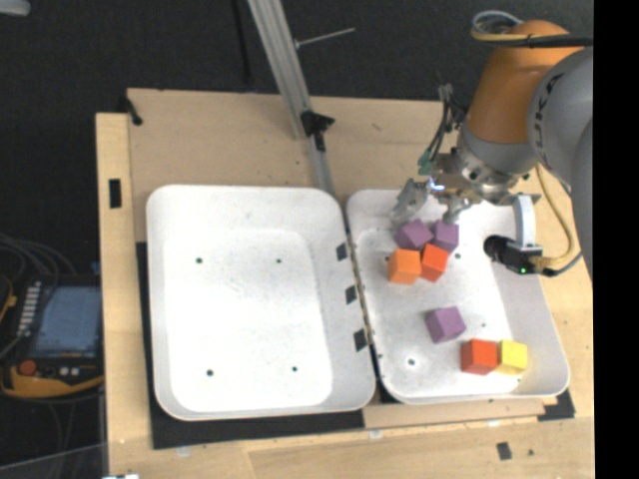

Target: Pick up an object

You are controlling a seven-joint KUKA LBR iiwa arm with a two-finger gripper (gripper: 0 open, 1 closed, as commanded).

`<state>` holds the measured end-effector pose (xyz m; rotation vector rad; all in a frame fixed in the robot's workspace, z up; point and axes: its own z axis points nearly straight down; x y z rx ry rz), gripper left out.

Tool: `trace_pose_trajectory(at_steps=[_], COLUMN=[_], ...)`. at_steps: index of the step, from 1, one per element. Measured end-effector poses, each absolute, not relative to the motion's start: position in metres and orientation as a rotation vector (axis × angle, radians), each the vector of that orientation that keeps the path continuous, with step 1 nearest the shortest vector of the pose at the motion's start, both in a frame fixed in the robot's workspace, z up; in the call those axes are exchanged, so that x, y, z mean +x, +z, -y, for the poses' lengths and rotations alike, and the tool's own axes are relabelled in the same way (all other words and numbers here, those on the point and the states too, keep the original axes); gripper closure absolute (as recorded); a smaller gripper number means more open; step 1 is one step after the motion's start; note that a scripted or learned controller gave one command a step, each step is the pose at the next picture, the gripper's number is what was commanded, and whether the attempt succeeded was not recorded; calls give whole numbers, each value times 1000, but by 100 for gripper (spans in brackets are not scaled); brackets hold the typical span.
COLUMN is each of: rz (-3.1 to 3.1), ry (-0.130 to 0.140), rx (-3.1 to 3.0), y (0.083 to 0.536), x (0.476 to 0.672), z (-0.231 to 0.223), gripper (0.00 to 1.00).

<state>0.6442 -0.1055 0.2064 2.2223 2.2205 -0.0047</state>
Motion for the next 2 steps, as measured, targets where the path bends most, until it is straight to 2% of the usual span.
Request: trace_pose_trajectory(at_steps=[1,2], rz=[-2215,-2212], ry=[-1,4], rx=[2224,2226], y=[165,177], x=[650,651], z=[109,110], gripper=[0,100])
